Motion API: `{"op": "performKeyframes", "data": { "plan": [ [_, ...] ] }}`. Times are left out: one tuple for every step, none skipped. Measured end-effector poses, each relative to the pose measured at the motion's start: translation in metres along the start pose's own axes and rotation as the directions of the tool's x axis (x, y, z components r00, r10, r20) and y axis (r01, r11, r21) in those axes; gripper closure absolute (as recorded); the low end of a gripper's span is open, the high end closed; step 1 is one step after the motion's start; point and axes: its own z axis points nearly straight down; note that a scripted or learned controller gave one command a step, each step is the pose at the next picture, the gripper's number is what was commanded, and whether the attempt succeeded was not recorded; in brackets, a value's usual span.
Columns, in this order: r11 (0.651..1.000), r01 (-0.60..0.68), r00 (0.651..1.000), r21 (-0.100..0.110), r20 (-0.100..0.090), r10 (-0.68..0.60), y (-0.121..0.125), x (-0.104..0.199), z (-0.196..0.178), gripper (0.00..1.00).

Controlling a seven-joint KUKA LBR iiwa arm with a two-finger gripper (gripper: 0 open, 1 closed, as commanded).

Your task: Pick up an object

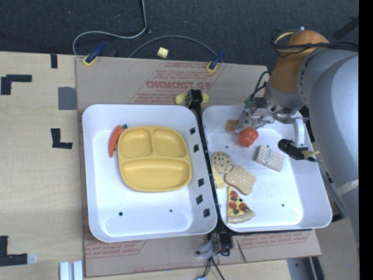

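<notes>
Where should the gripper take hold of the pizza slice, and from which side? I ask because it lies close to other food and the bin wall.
Probably from above, across the pizza slice's two long edges near its middle. It lies flat in the right bin, so the sides offer little. Its upper end lies close beside the toast piece; the middle has barer floor around it.

Even, fairly bright overhead light washes the two white bins [93, 214] nearly flat, with soft shadows. Above them the dark floor goes grainy; the arm [338, 98] beside them looks perhaps slightly soft.
</notes>
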Motion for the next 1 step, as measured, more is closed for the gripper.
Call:
{"op": "performKeyframes", "data": {
  "plan": [
    [1.000,0.006,1.000,-0.009,-0.006,-0.006,-0.0267,0.0912,-0.0958,1.00]
  ]
}}
